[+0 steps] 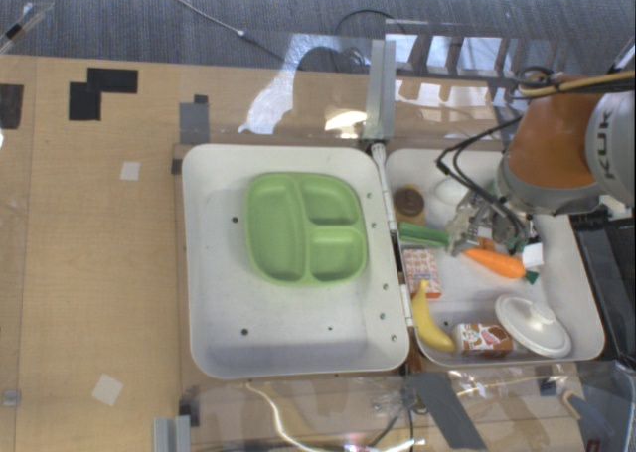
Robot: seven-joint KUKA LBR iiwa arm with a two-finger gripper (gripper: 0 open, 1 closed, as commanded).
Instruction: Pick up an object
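My gripper [480,231] hangs low in the right bin [586,321], under the grey arm with its orange band [556,142]. It sits just above an orange carrot [494,262] and at the right end of a green vegetable [421,235]. A white ball [449,192] lies just to its upper left. Further left are a brown round piece [408,203] and a small patterned card [419,267]. A banana [429,319], a small brown carton [484,339] and a white dish [534,325] lie along the near side.
The left bin [214,271] holds a green divided plate [304,226]. A raised divider [392,241] separates the two bins. Black cables [477,142] trail from the arm over the right bin's far edge.
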